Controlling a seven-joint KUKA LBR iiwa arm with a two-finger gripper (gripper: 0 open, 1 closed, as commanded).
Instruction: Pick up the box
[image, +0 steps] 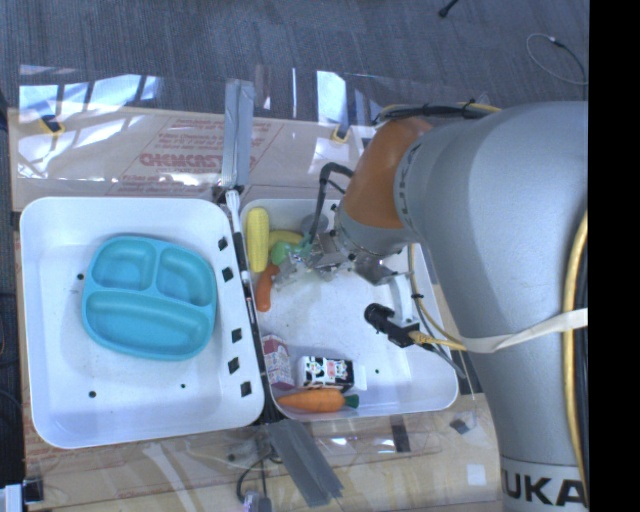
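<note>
A grey carpeted floor is showing behind the surface (120, 150), which is bearing two shallow white bins. The left bin (40, 330) is holding a blue divided plastic plate (150, 297). The grey arm's pincer (305, 255) is reaching into the right bin (430, 385) beside a yellow corn cob (257, 238) — whether it is open cannot be told. The small black-and-white printed box (327, 372) is lying near the front wall, just above an orange carrot (315, 401).
</note>
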